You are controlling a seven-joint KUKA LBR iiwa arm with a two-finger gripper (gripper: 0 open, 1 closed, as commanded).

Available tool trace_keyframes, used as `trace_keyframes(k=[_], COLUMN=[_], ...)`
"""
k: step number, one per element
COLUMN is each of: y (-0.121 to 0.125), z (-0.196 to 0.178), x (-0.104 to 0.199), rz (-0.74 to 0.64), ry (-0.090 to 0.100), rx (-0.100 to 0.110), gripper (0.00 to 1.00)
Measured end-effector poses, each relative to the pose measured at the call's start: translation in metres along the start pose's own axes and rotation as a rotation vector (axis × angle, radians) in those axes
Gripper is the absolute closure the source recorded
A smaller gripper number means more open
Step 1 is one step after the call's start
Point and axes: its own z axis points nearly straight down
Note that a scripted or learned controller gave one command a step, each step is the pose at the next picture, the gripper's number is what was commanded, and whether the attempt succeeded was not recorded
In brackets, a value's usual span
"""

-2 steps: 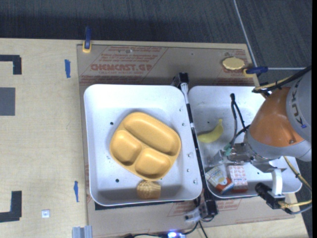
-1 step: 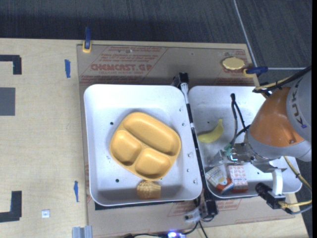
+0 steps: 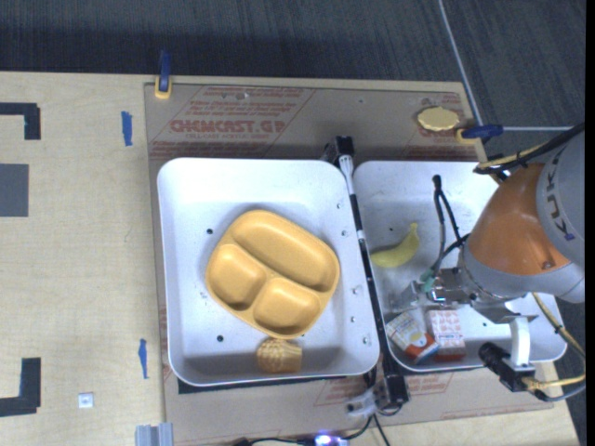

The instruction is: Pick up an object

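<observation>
- Two shallow white bins are seen side by side on a brown cardboard sheet (image 3: 232, 124) laid over a pale wooden bench (image 3: 74, 277).
- The left bin (image 3: 177, 193) is largely taken up by a glossy yellow three-compartment tray (image 3: 270, 270), rounded in outline and lying at a slant.
- A small tan, ridged, cone-like object (image 3: 279, 354) is seen just beside the tray's near edge, against the bin's front wall.
- In the right bin (image 3: 390, 179) a small curved yellow banana (image 3: 400, 248) lies near the dividing walls.
- A red-and-white carton (image 3: 446, 330) and a white packet with an orange corner (image 3: 412, 334) lie near the front of that bin, just beside each other.
- The gripper (image 3: 437, 288) is lowered into the right bin, between the banana and the cartons; its fingers are hidden by the wrist, so their spread cannot be told.
- Black cables are draped along the arm (image 3: 521, 235) above the bin.
</observation>
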Motion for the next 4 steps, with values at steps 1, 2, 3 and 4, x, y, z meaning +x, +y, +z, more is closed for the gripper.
trace_keyframes(k=[1,2,3,4], y=[0.0,0.0,-0.0001,-0.0001], z=[0.0,0.0,0.0001,0.0001], x=[0.0005,0.0,-0.0015,-0.0014], rz=[0.001,-0.001,-0.002,-0.001], ry=[-0.001,0.0,0.001,0.001], rx=[0.0,0.0,0.0,0.0], gripper=[0.0,0.0,0.0,0.0])
